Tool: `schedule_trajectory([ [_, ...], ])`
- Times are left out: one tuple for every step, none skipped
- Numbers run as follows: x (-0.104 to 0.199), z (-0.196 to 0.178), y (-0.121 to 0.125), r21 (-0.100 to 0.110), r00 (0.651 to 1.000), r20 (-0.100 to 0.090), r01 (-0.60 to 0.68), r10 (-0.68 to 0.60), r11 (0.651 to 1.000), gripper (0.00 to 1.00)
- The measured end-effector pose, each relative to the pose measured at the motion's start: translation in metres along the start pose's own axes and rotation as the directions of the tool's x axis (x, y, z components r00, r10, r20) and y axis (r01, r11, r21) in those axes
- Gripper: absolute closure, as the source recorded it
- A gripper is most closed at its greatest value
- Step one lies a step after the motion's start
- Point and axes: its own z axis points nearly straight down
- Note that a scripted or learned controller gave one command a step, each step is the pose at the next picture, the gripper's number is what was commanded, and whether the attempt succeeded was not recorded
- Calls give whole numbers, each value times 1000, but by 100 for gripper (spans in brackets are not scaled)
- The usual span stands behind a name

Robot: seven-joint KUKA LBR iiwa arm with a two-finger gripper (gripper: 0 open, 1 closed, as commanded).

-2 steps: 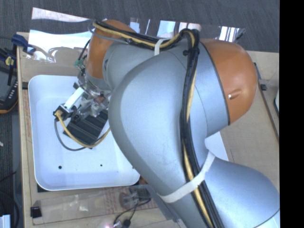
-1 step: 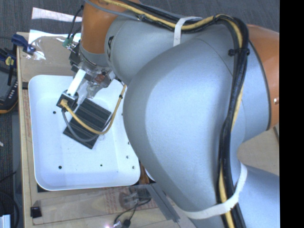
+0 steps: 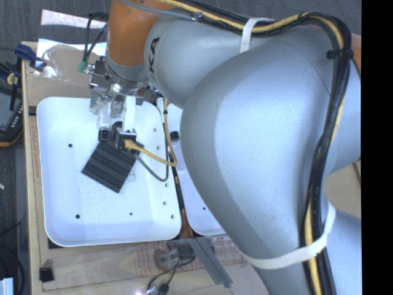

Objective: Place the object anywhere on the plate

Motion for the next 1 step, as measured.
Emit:
schedule_trajectory([
  [0,0,0,0,1000,0,0,0,1000,0],
])
